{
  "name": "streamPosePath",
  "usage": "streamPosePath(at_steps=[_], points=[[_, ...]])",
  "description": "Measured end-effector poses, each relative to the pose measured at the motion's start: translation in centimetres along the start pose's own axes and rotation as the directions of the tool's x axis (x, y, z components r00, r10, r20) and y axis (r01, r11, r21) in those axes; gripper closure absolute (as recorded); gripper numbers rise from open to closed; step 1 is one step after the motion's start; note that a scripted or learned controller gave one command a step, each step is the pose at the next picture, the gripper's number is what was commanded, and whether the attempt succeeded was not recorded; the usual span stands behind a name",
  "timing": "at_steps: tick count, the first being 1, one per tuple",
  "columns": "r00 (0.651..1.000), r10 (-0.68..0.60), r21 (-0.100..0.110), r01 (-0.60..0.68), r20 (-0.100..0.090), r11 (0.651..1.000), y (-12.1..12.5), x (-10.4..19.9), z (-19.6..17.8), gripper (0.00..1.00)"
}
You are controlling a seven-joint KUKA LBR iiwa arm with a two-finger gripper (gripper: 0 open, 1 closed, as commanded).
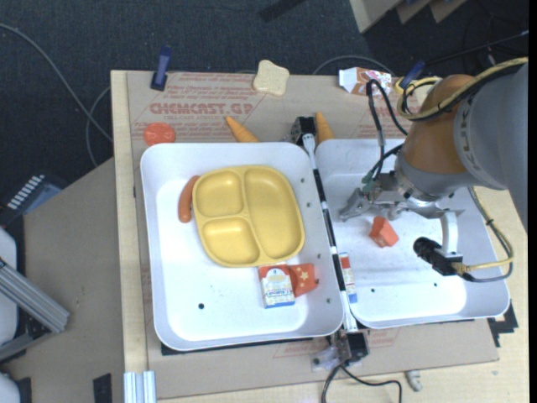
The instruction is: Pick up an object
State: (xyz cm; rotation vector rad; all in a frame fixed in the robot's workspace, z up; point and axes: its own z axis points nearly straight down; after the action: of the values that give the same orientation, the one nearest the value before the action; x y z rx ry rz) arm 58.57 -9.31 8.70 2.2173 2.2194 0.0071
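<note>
A: Start at the tool [375, 205]. How does it stand?

B: It hangs low over the right bin [478, 305], near that bin's upper left part. Its metal fingers [351, 210] splay apart, one toward the divider between the bins and the other toward the arm's side. So it is spread open, and I see nothing between the fingers.

A: And the thing to take?

B: The nearest is the small orange block [384, 232], lying on the right bin's floor just below the tool in the view, a touch to the right of its middle. It looks apart from the fingers, not touched by them.

A: Which way does it lie?

B: It is short and chunky, so the long axis is weak. It seems to run slantwise, upper left to lower right. I cannot tell any front or back end on it.

A: So the coming move turns on what?

B: By my judgement, a short shift toward the view's lower edge, then down, with the fingers set across the block's narrow side. Everything in the left bin [168, 309], the yellow divided plate [248, 214] included, lies well apart.
</note>
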Motion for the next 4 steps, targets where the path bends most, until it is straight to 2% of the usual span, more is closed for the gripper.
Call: streamPosePath(at_steps=[1,2,3,4], points=[[1.000,0.002,0.008,-0.002,0.000,1.000,-2.1,-2.0,0.2,0.00],[1.000,0.002,0.007,-0.002,-0.001,1.000,-2.0,-1.9,-0.8,1.00],[1.000,0.002,0.007,-0.002,-0.001,1.000,-2.0,-1.9,-0.7,0.00],[1.000,0.001,0.009,-0.001,-0.001,1.000,-4.9,0.1,0.3,0.00]])
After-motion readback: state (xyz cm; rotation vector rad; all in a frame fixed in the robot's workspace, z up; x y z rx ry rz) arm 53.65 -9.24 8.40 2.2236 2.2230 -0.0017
